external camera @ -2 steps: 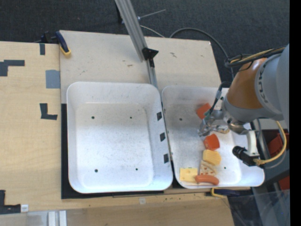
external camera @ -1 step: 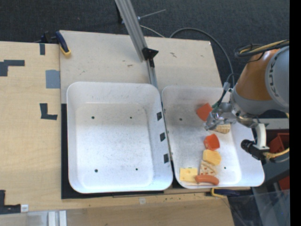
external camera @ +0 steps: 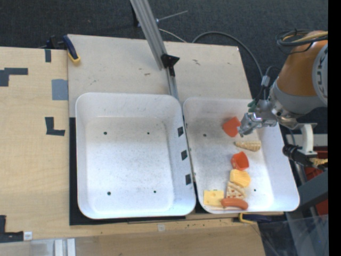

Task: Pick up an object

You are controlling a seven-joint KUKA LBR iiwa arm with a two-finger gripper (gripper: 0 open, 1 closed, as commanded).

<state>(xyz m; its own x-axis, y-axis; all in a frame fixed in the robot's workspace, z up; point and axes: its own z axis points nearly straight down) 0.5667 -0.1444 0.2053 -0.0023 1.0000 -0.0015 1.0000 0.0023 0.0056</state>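
Observation:
My gripper [external camera: 248,125] hangs over the right bin [external camera: 213,159], near its right rim. It sits between an orange-red piece [external camera: 231,126] just to its left and a pale tan wedge [external camera: 249,144] just below it. Whether it touches either I cannot tell. Further down the bin lie a red block [external camera: 240,160], a yellow block [external camera: 240,178], a cracker-like triangle [external camera: 233,190], a yellow square [external camera: 213,198] and a red sausage shape [external camera: 234,202].
The left bin [external camera: 128,153] stands beside the right one, sharing a raised middle rim. A slanted metal pole [external camera: 152,28] rises from behind the bins. A cable [external camera: 229,39] loops over the board toward the arm.

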